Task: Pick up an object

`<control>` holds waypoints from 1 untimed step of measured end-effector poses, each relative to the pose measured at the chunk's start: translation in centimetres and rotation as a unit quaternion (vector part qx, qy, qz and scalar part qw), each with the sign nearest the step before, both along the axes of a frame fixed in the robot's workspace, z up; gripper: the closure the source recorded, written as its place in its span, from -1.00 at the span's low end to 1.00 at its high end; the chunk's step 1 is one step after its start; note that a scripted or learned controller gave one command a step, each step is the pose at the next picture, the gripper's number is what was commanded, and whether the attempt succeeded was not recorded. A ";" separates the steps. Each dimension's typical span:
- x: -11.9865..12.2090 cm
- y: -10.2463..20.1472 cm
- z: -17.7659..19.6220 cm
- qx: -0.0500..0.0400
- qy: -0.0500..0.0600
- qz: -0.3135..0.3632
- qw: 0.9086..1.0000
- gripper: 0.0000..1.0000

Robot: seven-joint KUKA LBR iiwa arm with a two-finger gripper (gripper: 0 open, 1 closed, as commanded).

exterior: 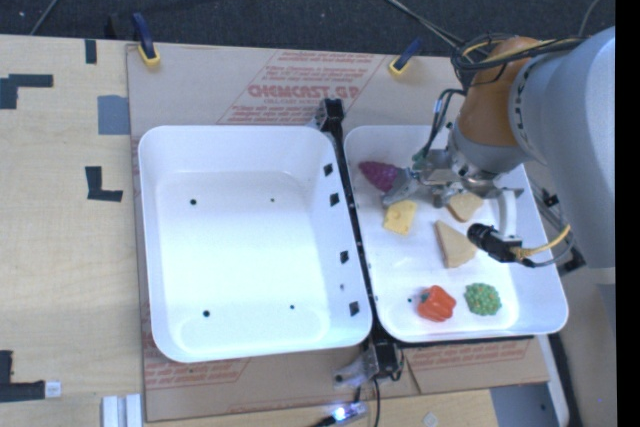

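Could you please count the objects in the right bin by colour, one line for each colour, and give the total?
Purple: 1, the purple piece
Yellow: 1, the yellow block
Tan: 2, the tan wedge and the tan piece partly under the gripper
Red: 1, the red pepper
Green: 1, the green cluster
Total: 6

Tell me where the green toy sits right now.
The green toy lies in the right bin, near its front right corner, just right of the red and orange toy and below the tan wedge.
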State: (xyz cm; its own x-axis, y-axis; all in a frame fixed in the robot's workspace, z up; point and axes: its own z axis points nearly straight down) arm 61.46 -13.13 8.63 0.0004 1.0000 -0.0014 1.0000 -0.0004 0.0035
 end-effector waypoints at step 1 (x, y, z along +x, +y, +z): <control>-6.8 2.6 0.0 0.000 0.001 0.000 1.000 -1.00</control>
State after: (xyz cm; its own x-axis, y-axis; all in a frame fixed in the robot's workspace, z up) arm 54.66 -10.56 8.63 0.0004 1.0000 -0.0020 1.0000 -0.0004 0.0025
